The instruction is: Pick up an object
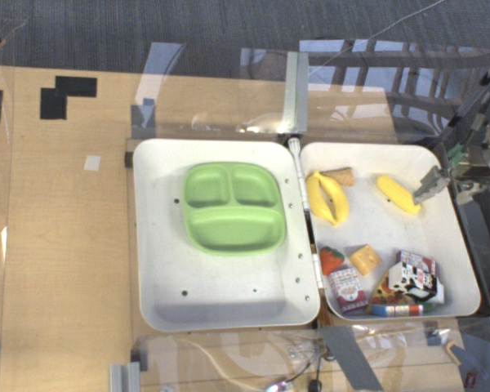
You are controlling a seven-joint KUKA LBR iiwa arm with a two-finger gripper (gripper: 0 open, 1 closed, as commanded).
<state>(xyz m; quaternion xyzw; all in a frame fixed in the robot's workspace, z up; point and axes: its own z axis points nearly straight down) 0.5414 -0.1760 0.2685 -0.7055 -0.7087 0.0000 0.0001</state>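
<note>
Gripper (pixel 431 186) low at right bin's (pixel 465 256) edge, beside banana (pixel 398 194).

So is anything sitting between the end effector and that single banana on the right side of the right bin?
Nothing visible is. The end effector sits at the right bin's right edge, right beside the single banana. The peeled banana and the packets lie further left and nearer the camera, out of the way.

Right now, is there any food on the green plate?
Empty. The green plate lies flat in the left bin, and all three sections show bare green. The toy food sits in the right bin.
</note>
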